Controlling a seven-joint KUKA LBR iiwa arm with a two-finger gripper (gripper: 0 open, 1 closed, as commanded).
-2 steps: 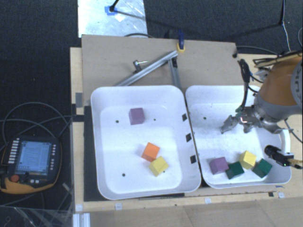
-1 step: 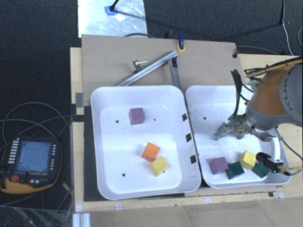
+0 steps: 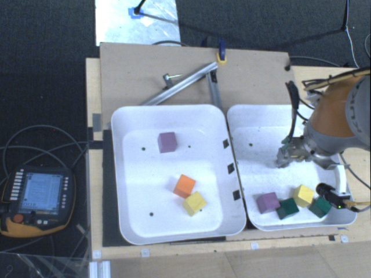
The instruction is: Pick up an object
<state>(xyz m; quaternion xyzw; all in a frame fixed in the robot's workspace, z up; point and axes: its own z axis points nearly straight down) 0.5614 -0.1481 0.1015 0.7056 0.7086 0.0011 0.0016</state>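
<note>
Though its jaw state cannot be told, gripper above right bin.

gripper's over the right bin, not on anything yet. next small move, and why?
Probably slide toward the bin's near edge and descend on the purple cube. The gripper sits over bare floor of the right bin, apart from the row of blocks; the purple one, at the row's end, looks least crowded.

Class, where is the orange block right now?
The orange block lies in the left bin, touching the yellow block just below it, with the purple block farther up.
</note>
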